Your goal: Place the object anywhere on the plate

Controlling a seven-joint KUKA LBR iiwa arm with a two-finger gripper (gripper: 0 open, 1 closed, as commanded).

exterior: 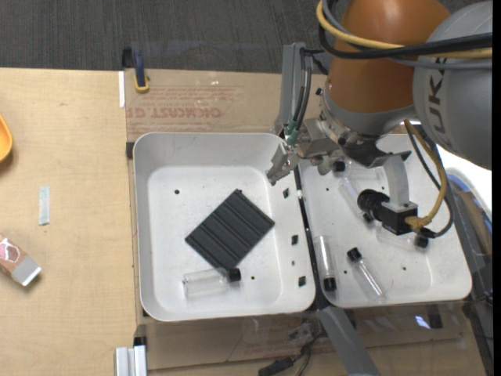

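A dark ribbed square plate (229, 227) lies flat in the middle of the left bin (156, 210), turned like a diamond. A clear vial with a black cap (210, 282) lies on its side just in front of the plate's near corner, touching or almost touching it. My gripper (280, 167) hangs at the back right corner of the left bin, over the wall shared by the two bins, well behind and right of the plate. The orange band and the wrist hide most of it from above.
The right bin (446, 284) holds two more clear vials (325, 261) (365, 274) near its front, and a black fitting with cable (387, 210) hangs over it. On the bench to the left lie a small packet (19, 263) and a strip (44, 206).
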